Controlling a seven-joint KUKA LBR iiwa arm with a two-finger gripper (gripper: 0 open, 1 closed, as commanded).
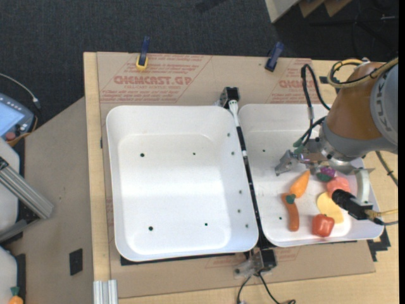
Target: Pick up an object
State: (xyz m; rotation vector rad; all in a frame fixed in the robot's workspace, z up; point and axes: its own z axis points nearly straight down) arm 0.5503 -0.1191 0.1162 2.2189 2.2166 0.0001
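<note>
The gripper (292,160) is seen low in the right bin (269,122), its fingers spread wide with nothing between them. Just beside it, toward the near side, an orange carrot (300,183) lies tilted; beyond that are a red sausage (293,216), a yellow piece (329,205), a pink piece (339,185) and a red pepper (323,225), clustered near the bin's front corner. The approach step is judged to be in hand; no object is yet gripped. A small shift toward the carrot, a descent and a closing are called for. The left bin (126,125) is well apart.
</note>
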